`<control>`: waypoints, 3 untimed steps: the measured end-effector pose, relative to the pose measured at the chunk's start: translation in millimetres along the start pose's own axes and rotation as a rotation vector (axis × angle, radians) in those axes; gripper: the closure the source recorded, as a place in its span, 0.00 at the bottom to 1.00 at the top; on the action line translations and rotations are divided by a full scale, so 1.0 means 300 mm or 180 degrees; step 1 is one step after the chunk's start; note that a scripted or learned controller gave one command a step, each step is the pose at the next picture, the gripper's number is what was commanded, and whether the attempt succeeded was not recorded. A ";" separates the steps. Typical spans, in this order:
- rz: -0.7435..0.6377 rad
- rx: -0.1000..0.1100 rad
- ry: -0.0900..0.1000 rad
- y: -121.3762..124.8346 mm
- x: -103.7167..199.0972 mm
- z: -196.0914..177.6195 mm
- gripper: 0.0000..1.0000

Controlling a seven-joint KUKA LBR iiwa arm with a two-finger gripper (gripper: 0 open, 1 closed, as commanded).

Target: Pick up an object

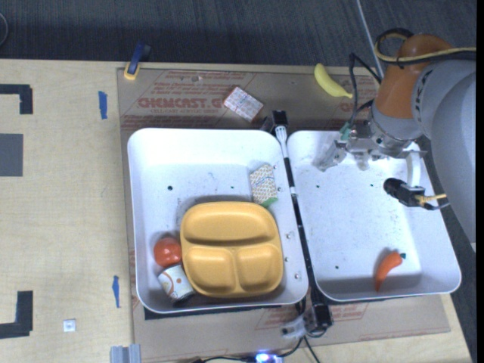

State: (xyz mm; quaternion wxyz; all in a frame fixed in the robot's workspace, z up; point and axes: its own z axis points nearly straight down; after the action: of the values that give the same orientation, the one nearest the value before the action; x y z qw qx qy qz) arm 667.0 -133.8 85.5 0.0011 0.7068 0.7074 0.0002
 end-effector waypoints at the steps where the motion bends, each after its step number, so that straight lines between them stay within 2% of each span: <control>1: -0.0012 -0.0009 -0.0006 0.004 0.005 -0.037 1.00; 2: -0.0004 0.0008 0.0009 -0.255 0.288 -0.334 1.00; 3: -0.0001 0.0013 0.0007 -0.460 0.406 -0.332 1.00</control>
State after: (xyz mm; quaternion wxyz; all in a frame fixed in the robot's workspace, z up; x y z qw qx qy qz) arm 528.7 -12.0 184.6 -0.0012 0.7067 0.7075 -0.0004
